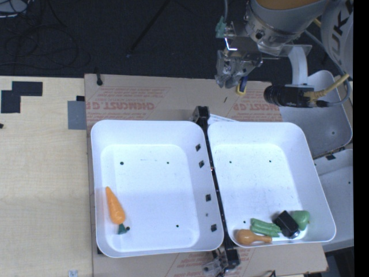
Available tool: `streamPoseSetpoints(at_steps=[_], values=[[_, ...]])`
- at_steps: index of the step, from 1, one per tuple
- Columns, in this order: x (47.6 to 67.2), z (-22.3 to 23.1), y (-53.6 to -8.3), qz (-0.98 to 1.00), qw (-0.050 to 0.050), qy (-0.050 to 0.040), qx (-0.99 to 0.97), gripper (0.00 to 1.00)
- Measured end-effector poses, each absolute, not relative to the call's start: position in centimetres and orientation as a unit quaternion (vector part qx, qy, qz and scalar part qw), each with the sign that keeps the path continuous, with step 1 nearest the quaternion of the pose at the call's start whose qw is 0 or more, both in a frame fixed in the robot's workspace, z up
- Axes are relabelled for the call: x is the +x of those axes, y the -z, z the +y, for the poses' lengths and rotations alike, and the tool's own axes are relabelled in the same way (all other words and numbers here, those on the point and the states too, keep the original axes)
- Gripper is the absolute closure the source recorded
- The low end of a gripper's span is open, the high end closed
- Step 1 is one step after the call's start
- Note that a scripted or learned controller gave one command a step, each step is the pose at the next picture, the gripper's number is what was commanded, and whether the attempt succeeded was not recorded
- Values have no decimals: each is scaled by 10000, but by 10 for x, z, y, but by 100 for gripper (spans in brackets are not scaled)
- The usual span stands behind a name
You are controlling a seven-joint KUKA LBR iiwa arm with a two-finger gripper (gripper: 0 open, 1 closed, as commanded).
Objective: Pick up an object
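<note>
Overhead, end effector [232,77] grip unclear, one carrot [115,206] left bin [104,137], four items right bin [308,149]

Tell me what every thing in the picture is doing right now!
claw: up high behind the bins, nothing seen in it
carrot: lying flat in the left bin, near its front left corner
green pod: lying in the right bin's front corner
black block: resting beside the pod
orange pear-shaped toy: lying against the front wall

arm [288,4] cropped at top — claw [233,77] blurred
</note>
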State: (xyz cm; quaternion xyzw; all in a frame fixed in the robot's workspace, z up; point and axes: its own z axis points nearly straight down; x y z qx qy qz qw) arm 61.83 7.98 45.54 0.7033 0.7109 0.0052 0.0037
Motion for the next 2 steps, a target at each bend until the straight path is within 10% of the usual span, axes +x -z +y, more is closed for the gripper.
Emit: streamPoseSetpoints(at_steps=[1, 2], values=[[645, 127, -543, 7088, 18, -32, 7054, 100], [643, 57, -429, 7047, -38, 64, 7094, 100]])
